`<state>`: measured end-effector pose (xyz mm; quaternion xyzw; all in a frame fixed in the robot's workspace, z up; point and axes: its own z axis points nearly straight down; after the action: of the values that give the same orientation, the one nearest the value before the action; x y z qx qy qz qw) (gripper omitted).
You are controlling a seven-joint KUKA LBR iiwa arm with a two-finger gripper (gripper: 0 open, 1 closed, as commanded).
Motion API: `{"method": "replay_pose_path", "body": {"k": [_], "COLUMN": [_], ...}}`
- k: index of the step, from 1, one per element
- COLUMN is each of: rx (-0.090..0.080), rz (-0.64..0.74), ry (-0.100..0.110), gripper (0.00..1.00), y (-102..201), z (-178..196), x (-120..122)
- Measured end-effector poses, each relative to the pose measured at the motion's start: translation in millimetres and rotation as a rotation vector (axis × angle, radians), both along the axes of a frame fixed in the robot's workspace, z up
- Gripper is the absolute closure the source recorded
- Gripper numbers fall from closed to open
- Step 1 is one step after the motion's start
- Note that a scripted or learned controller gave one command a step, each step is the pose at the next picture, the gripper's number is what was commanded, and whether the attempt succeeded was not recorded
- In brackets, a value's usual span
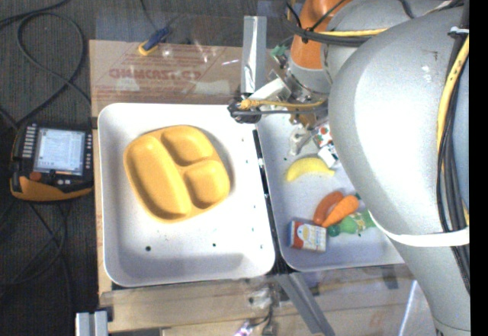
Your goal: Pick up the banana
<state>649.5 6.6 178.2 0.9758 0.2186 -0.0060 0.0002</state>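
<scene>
Lying in rt bin, banana (309, 169) w/ carrot (336, 209), carton (308, 236) nearby; tool (299, 138) state unclear.

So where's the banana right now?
The banana lies in the right bin, near its left wall, just above the carrot and below the gripper.

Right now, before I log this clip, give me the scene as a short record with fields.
task object: banana, lying in the right bin
gripper: gripper above the right bin's far end, just beyond the banana, not holding it
right bin, other items: carrot, small red carton
left bin: left bin holding a yellow divided plate
outside bins: handheld pendant on the floor
</scene>
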Motion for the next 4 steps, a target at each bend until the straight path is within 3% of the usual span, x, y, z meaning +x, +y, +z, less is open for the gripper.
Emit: {"method": "replay_pose_path", "body": {"k": [1,2,3,4], "rx": [0.001,0.001,-0.002,-0.003], "rz": [-0.195,-0.24,-0.24,-0.214], "ry": [-0.001,-0.002,0.0,0.0], "gripper": [0.0,0.0,0.0,0.0], "y": [-73.6,-22.7,10.2,15.6], "z": [0.5,0.1,-0.1,1.0], "x": [-34.3,5.9,-65.2,-166.9]}}
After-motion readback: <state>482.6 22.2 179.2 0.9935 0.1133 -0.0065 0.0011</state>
